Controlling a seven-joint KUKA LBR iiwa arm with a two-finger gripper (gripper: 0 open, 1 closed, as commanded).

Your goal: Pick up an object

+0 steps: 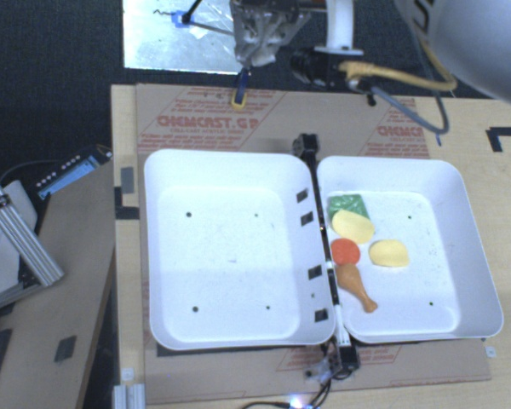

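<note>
Camera view: metal two-finger gripper [257,54] at 12 o'clock beyond bins, grip state can't tell. Right white bin [460,228] holds green patch [347,204], two yellow lumps [353,225], red-orange ball [345,250], orange drumstick [356,285], w/ all clustered at its 9 o'clock.

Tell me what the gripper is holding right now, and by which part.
Nothing shows between the fingers of the gripper, which hangs above the bench beyond both bins. The toy foods, including the drumstick, lie in the right bin.

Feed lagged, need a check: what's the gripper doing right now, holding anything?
Gripper: up above the bench's far edge, away from both white bins; nothing visible in it, open or shut cannot be told.
</note>
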